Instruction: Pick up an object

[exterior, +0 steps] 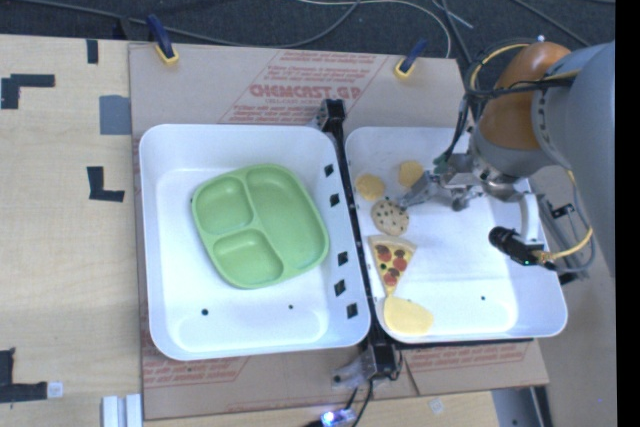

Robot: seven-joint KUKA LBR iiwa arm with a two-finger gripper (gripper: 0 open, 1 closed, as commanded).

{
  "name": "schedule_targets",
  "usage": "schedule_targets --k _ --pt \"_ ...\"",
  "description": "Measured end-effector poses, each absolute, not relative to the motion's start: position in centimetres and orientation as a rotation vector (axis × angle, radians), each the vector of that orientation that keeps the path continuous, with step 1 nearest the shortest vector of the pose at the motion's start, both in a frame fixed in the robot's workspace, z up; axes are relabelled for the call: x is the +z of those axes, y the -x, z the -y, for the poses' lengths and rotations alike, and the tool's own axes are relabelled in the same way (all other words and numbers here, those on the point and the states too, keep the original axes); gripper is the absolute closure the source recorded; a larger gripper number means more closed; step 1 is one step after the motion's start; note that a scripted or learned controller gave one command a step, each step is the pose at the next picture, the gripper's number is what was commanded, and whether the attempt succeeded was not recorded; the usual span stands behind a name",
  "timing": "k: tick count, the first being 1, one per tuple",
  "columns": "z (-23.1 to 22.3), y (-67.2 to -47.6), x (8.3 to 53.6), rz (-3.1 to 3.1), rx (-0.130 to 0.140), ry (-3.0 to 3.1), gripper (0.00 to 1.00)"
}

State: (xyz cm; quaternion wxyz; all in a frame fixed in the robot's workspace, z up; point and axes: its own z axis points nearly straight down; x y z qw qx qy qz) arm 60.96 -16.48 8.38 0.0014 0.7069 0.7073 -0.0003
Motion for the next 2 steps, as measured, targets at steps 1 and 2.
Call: schedule_targets --k 1,2 --pt "16.5 -61.1 9.7 -2.219 0.002 -2.214 1.0" --pt "16.3 -60.8 14.4 -2.222 0.003 -2.219 1.0"
